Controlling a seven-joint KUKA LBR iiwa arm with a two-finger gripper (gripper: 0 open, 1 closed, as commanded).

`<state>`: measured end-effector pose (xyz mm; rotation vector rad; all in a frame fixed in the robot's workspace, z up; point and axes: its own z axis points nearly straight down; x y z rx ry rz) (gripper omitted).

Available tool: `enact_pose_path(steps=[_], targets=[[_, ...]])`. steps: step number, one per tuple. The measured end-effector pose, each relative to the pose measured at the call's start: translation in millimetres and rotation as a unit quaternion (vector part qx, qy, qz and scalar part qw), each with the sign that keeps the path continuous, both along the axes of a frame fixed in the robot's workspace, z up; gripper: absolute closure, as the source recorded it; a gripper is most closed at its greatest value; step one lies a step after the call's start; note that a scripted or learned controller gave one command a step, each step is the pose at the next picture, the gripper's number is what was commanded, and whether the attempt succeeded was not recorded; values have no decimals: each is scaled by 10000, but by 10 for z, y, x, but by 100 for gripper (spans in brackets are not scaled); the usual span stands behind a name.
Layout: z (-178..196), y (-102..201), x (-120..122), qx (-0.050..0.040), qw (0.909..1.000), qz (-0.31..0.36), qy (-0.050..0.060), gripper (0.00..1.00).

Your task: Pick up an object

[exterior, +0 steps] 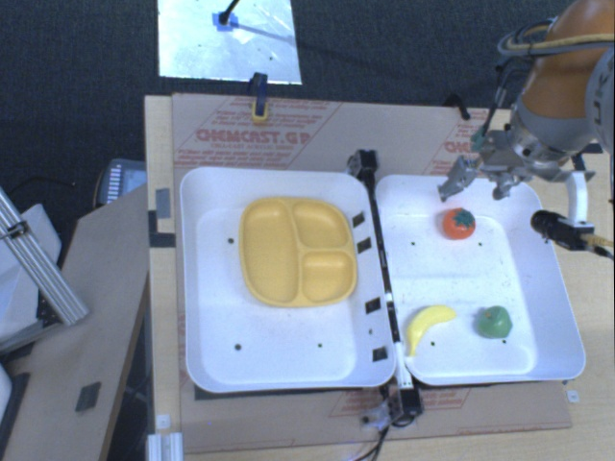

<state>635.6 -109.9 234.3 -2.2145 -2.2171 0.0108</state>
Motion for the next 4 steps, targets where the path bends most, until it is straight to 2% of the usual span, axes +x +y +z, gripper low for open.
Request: enact_pose_path(steps=[1, 2, 3, 4], targets=[[73, 3, 23, -6, 10000, 11, -59, 0], [-512, 90, 17, -2, 10000, 22, -39, 0], [-1125, 48, -25, -4, 10000, -1, -35, 0], [-1515, 53, -23, -3, 10000, -3, -48, 0]])
